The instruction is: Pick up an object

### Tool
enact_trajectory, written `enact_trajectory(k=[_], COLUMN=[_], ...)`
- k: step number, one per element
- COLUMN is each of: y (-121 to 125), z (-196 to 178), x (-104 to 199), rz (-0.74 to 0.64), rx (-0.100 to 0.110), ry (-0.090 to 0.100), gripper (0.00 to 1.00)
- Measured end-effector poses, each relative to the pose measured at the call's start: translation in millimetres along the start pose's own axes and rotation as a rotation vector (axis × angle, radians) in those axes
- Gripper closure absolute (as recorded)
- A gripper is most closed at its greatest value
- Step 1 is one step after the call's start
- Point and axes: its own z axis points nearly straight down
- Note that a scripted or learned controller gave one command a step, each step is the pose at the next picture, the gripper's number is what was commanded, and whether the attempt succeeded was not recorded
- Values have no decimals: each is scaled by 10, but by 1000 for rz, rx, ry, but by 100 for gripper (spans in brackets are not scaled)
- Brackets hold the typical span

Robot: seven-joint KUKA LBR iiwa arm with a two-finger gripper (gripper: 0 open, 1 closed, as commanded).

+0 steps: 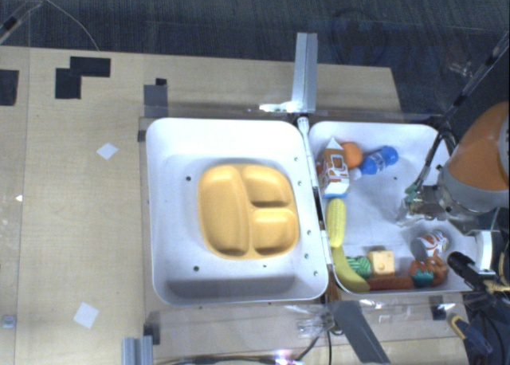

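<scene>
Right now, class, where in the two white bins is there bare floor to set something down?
Left white bin: bare only around the yellow compartment tray. Right white bin: free in the middle, between the blue bottle and the wooden block. Its near edge, by the yellow banana, is crowded.

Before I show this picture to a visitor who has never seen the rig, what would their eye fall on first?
Most likely the yellow divided tray, lying alone in the middle of the left bin. Next, the heap of small toys along the right bin's left and near walls: a banana, a corn cob, a blue bottle. The arm's orange band looms over that bin's right side.
</scene>
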Motion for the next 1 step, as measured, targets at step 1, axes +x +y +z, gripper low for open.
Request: enact_trajectory(k=[1], y=[70], z=[-138], x=[-172], rz=[420], rx=[21], ry=[1], gripper=[100])
